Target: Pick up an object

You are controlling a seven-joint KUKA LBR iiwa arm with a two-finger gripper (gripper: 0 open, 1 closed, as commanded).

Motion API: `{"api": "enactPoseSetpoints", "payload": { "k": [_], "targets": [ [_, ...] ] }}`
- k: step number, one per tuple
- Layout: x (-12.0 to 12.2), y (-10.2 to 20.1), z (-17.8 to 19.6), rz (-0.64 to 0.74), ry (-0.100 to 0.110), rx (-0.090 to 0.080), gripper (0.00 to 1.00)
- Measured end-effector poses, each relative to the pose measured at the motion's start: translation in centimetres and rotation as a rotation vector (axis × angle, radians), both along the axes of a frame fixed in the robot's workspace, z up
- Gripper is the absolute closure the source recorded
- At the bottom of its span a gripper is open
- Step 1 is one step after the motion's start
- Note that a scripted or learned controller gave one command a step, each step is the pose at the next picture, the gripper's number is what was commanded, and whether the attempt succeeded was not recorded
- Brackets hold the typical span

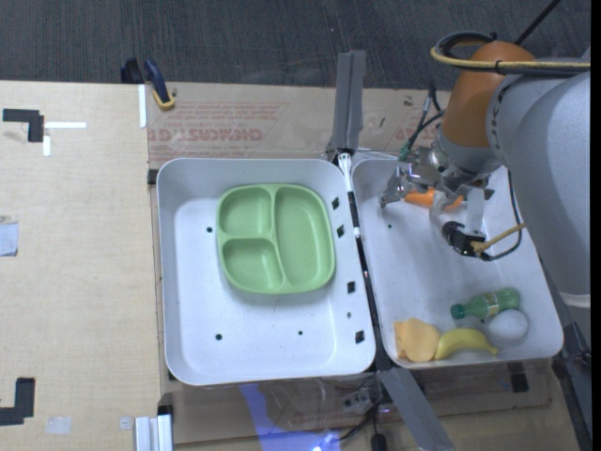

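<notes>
My gripper [418,194] hangs low over the far end of the right bin [413,280], near its left wall. A small orange object [424,196] shows right at the gripper's tip, and I cannot tell whether it is held. At the bin's near end lie a green bottle [485,304], a white ball [509,325], a yellow banana [464,344] and a pale orange-yellow piece [416,340]. They are well apart from the gripper.
The left bin [188,327] holds a light green divided plate [276,239]. A grey upright post [349,101] stands behind the wall between the bins. A black cable [470,241] loops from the wrist over the right bin. The arm's bulk covers the bin's right side.
</notes>
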State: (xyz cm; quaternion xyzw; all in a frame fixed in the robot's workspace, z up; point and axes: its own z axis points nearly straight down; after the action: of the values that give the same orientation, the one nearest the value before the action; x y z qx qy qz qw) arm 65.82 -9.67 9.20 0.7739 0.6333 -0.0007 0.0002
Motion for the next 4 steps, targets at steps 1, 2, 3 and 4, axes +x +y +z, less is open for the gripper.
{"api": "enactPoseSetpoints", "payload": {
  "k": [1, 2, 3, 4],
  "targets": [
    [-3.3, -3.0, 0.0, 0.266, 0.001, 0.001, 0.00],
    [-0.3, -1.6, -0.2, 0.177, 0.012, 0.002, 0.00],
    [-0.3, -1.8, 0.7, 0.178, 0.013, -0.001, 1.00],
    [0.1, 3.1, 10.0, 0.039, -0.001, 0.000, 1.00]
  ]
}}
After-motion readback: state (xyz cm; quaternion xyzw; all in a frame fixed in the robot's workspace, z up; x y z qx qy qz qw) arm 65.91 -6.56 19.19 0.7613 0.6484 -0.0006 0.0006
